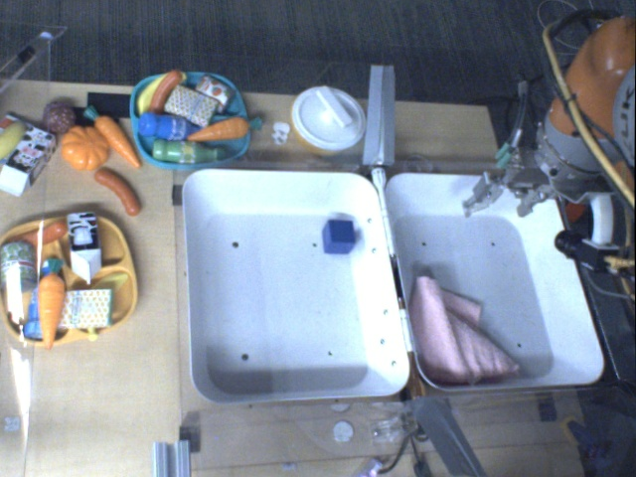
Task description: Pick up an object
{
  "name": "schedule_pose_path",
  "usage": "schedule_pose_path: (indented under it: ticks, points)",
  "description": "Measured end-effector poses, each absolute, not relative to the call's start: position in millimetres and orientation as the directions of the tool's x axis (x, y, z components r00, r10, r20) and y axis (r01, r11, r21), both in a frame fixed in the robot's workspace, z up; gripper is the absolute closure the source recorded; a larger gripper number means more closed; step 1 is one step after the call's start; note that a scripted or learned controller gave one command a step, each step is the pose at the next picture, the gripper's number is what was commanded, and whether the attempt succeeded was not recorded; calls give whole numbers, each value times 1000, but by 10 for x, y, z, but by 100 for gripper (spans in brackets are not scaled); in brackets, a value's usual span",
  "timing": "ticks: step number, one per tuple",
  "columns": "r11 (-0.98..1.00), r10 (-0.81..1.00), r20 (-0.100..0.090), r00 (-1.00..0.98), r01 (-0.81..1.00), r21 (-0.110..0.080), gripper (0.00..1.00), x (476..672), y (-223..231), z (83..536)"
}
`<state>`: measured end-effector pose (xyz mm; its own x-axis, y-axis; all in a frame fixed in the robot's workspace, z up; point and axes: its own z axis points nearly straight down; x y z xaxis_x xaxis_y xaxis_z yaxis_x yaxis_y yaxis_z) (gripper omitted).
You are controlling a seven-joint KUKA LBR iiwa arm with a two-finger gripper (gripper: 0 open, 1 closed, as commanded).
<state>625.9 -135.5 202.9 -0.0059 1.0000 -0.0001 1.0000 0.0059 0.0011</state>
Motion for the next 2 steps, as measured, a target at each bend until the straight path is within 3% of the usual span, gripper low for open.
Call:
schedule_pose_path:
  ticks: [1,2]
  points:
    - [104,995,0,-104,995,5,0,5707,-1056,941]
    - [292,957,-7,-292,956,16,0,5363,-1140,901]
